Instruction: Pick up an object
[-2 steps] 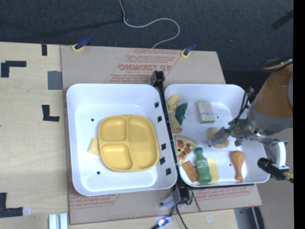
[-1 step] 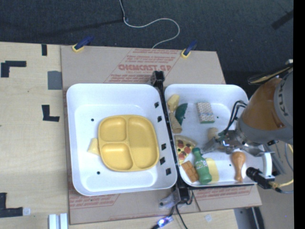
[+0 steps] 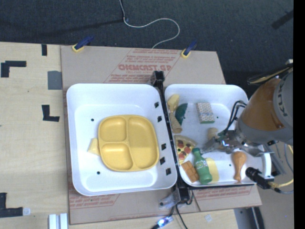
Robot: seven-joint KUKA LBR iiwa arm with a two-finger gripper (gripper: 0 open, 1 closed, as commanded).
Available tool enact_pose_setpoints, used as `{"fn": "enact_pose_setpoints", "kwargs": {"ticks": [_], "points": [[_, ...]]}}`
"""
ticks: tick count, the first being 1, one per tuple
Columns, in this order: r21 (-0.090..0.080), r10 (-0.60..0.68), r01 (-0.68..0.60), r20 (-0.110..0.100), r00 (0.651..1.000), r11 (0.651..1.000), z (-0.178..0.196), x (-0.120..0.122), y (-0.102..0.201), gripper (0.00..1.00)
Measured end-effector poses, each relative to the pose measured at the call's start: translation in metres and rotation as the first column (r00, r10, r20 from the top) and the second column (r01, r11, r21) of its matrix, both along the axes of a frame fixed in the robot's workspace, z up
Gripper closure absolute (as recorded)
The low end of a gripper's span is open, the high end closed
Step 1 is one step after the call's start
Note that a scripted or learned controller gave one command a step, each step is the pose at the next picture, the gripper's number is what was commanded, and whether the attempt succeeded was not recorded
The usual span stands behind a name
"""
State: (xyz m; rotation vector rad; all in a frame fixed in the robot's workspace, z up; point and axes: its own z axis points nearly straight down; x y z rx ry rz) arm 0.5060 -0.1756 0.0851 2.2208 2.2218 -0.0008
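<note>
Can't tell how the jaws (image 3: 208, 147) are set, too blurry. They hang low in the right bin (image 3: 224, 90), just right of the green bottle (image 3: 202, 167) and pizza slice (image 3: 183, 148). Drumstick (image 3: 238, 164) lies under the wrist. Yellow tray (image 3: 128, 142) sits in the left bin (image 3: 78, 128).

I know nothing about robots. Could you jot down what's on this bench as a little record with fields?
left bin: holds a yellow divided plate
right bin: toy foods
bottle: green bottle near the front wall, beside a pizza slice
drumstick: toy drumstick at front right
small box: speckled box toward the back
arm: gripper low over the right bin's middle
grasp: nothing seen between the jaws
</note>
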Motion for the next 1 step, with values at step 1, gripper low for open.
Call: {"fn": "enact_pose_setpoints", "kwargs": {"ticks": [1], "points": [[-0.002,0.000,0.000,0.002,1.000,1.000,0.0104,0.0002,-0.0005,1.00]]}}
